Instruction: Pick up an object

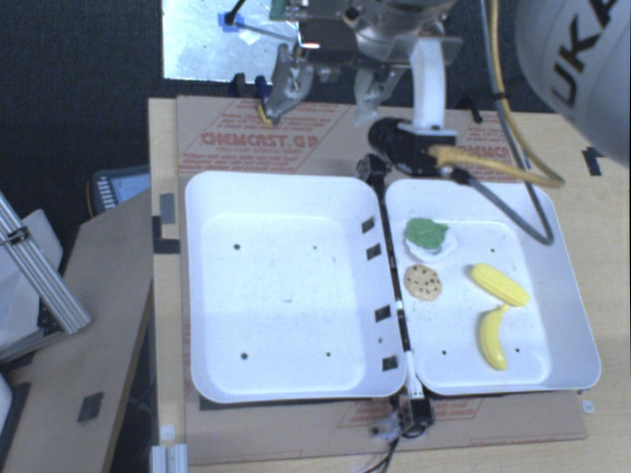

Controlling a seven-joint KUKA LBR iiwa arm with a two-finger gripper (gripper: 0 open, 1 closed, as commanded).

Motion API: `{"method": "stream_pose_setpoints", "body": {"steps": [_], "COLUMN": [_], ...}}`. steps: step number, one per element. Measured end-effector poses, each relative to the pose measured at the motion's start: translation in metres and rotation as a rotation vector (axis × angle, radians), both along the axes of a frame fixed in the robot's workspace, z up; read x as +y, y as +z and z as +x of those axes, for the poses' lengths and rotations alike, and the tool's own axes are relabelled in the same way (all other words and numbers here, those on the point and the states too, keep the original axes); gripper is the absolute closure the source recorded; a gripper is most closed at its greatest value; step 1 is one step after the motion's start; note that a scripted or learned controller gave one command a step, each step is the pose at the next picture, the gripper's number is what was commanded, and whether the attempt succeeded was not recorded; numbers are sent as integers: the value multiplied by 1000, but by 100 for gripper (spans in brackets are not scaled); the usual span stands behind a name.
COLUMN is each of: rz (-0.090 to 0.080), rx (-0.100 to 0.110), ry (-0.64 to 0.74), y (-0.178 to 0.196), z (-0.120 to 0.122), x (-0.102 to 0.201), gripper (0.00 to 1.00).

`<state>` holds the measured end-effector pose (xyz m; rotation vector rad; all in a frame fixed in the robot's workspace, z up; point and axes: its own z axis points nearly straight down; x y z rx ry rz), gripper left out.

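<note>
Nothing picked yet. My candidates all sit in the right-hand white plastic bin (577, 348), well below and right of the claw: green leafy toy on a white disc (427, 233), round speckled cookie (423, 283), yellow corn cob (499, 285), yellow banana (492, 339). Two-finger metal claw (330, 89) hangs above the bins' far edge, over the cardboard, fingers spread, nothing between them. Left-hand white bin (207, 294) lies below the claw. Still to do, I'd say: move over, descend, close, lift.

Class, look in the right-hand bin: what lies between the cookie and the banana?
In the camera view, the corn cob lies up beside the line from cookie to banana; the stretch itself is bare bin floor.
</note>
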<state>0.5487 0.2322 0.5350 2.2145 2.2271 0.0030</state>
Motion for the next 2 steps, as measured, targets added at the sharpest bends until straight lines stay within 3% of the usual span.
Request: {"method": "stream_pose_setpoints", "body": {"steps": [2], "rz": [0], "rx": [0], "ry": [0], "y": [0], "z": [0], "x": [0], "gripper": [0]}}
